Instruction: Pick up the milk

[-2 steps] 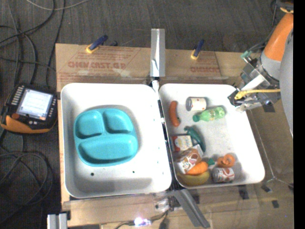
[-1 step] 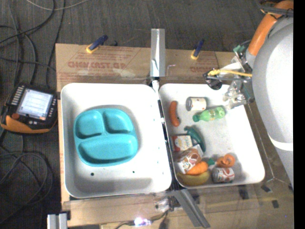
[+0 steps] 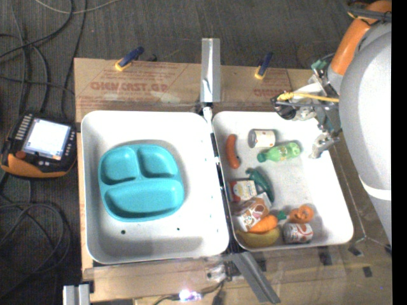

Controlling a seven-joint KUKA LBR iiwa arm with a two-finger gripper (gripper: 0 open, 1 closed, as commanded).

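**Colleague:** What's on your feed right now?

**Me:** I see 2 white bins side by side on the bench [image 3: 89, 84]. The left bin [image 3: 95, 129] holds a turquoise tray [image 3: 143, 182] with 3 compartments, lying flat near the bin's middle. The right bin [image 3: 324, 189] carries all the loose things.

**Colleague:** Where's the milk?

**Me:** I take the small red-and-white carton [image 3: 243, 189] for it. It lies close to the right bin's left edge, about halfway along. A dark green item [image 3: 261, 182] touches its right side, and a second carton [image 3: 252, 212] sits just beside it toward the near edge.

**Colleague:** And the rest of that bin?

**Me:** A sausage [image 3: 233, 151] lies along the left edge, toward the far side. A white can [image 3: 262, 138] lies on its side near the far edge, with a green bottle [image 3: 280, 152] just beside it. At the near edge I see a banana [image 3: 259, 237], a carrot [image 3: 267, 223] on top of it, a tin [image 3: 297, 233] and an orange item [image 3: 303, 213].

**Colleague:** Where's the claw?

**Me:** The gripper [image 3: 320, 140] hangs over the right bin's far right corner, well apart from the carton. I cannot tell from this angle whether it is apart or together. I see nothing in it.
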